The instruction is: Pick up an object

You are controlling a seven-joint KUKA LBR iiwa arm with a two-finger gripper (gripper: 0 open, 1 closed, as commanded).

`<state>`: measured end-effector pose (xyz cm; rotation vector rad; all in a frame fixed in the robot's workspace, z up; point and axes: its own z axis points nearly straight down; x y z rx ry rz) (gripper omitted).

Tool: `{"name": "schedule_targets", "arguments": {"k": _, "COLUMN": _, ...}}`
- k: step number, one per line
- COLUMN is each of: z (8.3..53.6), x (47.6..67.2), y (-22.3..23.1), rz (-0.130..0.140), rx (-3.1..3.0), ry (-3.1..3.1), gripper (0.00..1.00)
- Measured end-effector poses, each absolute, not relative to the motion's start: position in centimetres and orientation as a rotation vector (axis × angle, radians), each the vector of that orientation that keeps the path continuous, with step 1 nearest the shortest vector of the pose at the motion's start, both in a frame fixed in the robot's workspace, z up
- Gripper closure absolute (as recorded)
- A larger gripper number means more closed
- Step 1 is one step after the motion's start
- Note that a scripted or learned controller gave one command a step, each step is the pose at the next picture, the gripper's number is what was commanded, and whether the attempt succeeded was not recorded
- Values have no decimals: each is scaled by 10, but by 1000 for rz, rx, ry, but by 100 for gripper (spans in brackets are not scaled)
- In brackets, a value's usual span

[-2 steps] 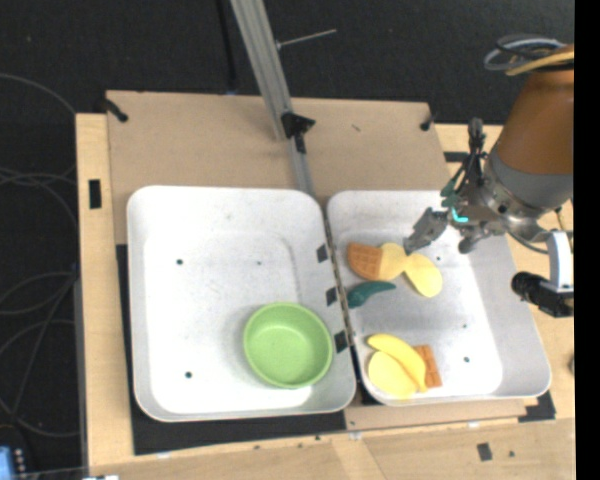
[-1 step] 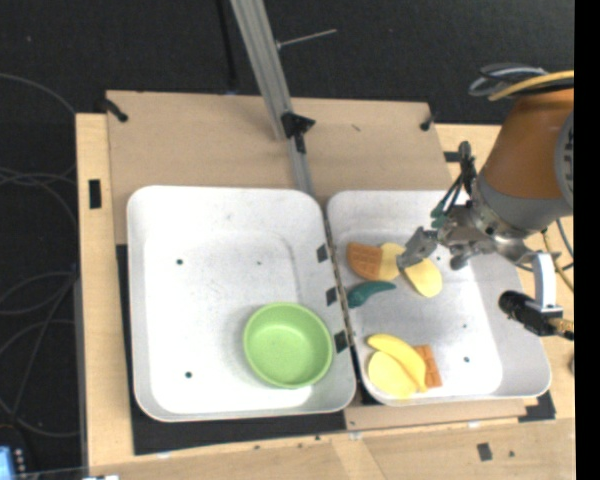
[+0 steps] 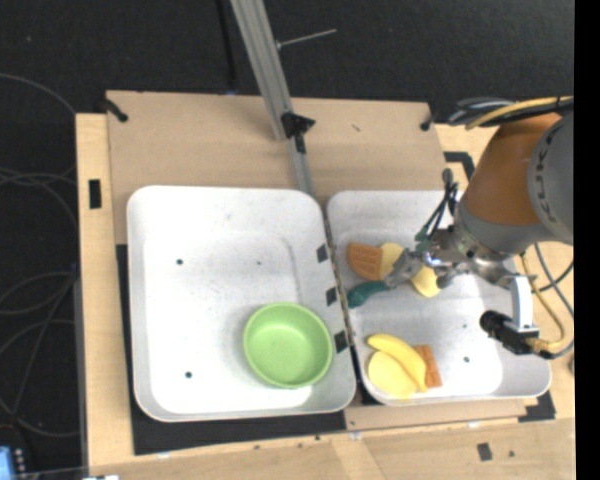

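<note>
So the arm (image 3: 515, 183) comes in from the right and its hand (image 3: 426, 264) is down in the right bin (image 3: 380, 208), sitting in the upper middle of it among a little cluster of toy food. Honestly can't tell from this angle whether the hand is apart or closed, it's too small and blurry there. Right against it there's a pale yellow piece (image 3: 426, 283), just to its left an orange-tan piece (image 3: 364, 259) with another yellow bit (image 3: 391, 256) touching it, and a teal thing (image 3: 365, 292) lying below those near the divider. Down at the bin's front edge sits a banana (image 3: 400, 355) on a yellow round piece (image 3: 386, 374) with an orange strip (image 3: 430, 366) beside it. The left bin (image 3: 200, 228) has a green bowl (image 3: 287, 344) upright near its front right corner. Both bins sit on the tan surface (image 3: 200, 138).
</note>
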<state>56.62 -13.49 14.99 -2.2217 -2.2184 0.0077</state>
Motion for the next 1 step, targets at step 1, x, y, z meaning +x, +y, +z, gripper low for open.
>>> {"name": "schedule_targets", "arguments": {"k": 1, "z": 98, "x": 566, "y": -137, "rz": 5, "rx": -2224, "ry": -2220, "gripper": 0}}
